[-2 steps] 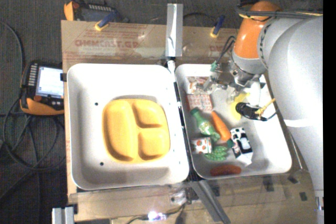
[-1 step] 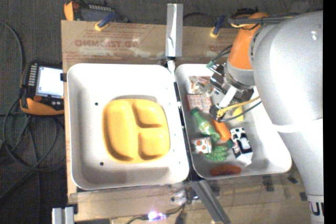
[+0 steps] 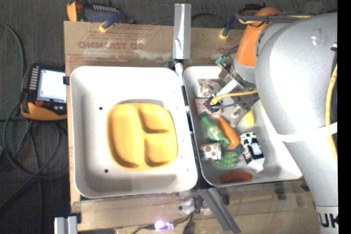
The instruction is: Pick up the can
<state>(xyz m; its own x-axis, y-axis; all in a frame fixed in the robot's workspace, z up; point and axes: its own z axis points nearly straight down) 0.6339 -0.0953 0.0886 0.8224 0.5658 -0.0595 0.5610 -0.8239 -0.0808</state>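
Your tool (image 3: 218,99) hovers low in the right bin (image 3: 285,170), just above the green bottle (image 3: 210,127); you cannot tell its grip, and no can looks lifted yet.

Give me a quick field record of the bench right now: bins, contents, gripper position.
left bin: shallow white bin holding a yellow divided plastic tray
right bin: shallow white bin with mixed clutter
contents seen: green plastic bottle, orange toy carrot, black-and-white carton, red sausage-shaped toy
can: not clearly identifiable in the clutter
gripper: two-finger gripper low over the right bin's far end
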